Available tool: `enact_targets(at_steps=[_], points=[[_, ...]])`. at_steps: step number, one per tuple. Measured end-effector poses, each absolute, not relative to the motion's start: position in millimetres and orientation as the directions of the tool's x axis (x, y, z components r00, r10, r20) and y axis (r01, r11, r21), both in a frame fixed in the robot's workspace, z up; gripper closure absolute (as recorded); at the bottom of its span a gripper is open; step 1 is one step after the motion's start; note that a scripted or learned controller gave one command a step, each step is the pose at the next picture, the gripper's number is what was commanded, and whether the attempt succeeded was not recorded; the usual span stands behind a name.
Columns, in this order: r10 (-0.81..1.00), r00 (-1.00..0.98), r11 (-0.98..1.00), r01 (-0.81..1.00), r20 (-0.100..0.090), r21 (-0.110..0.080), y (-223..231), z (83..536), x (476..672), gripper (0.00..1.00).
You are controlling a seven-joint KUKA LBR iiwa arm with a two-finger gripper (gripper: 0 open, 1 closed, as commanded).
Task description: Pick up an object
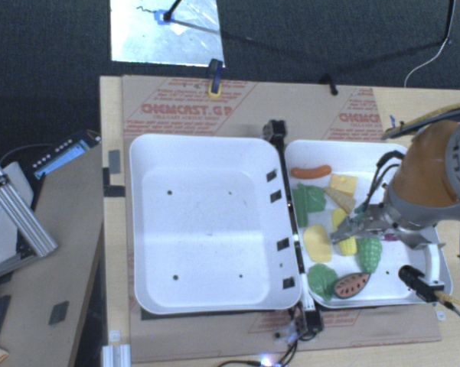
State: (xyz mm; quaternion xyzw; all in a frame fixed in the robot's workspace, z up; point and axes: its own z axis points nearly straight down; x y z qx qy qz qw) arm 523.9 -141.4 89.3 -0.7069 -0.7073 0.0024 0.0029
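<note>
At the right bin's (432,277) near edge lie a brown oval piece (350,284) and a green leafy piece (320,277). Just beyond, the gripper (350,229) hangs low over a yellow corn piece (347,244) beside a green ridged piece (370,254), likely lined up to grasp there. Whether its jaws are released or clenched I cannot tell; nothing visibly sits between them. Toward the far edge rest yellow wedges (341,183) and an orange sausage (311,172). The arm (432,178) hides the bin's right side. The left bin (207,151) sits alongside.
</note>
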Motion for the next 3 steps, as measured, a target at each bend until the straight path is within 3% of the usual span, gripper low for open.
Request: enact_targets(at_steps=[1, 2, 3], points=[[1.000, -0.003, 0.003, 1.000, -0.001, 0.002, -141, 108, 526.4, 1.00], [1.000, -0.015, 0.015, 1.000, 0.002, 0.011, -40, 189, 559.3, 1.00], [1.000, -0.010, 0.010, 1.000, 0.001, 0.009, 13, 212, 630.3, 1.00]])
